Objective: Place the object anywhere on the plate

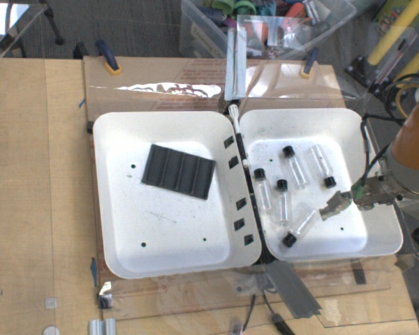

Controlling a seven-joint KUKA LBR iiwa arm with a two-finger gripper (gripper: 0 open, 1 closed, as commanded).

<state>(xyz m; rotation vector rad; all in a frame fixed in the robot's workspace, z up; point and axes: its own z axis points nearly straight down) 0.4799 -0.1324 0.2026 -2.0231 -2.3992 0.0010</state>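
The arm is reaching in over the right bin [377, 239], and its pincer [333, 208] is hovering low above the bin's floor, just beside the slanted vial [298, 227] at the front of the bin; whether the pincer is spread or pressed together is something I cannot tell, since its tip is showing as a small pale blur. Several clear vials with black caps [288, 151] are lying scattered in this bin, and none is sitting visibly in the pincer. The dark ribbed plate [178, 171] is lying flat in the left bin [119, 253], well apart from the vials, with nothing resting on it. Judging from this, the picking step is in hand: a vial is waiting to be taken. The next move is calling for a clean close on one vial, a lift over the ridge between the bins, and a set-down on the plate. The arm's upper part is being cut off at the view's edge, and the transparent vial bodies are proving hard to trace against the white.
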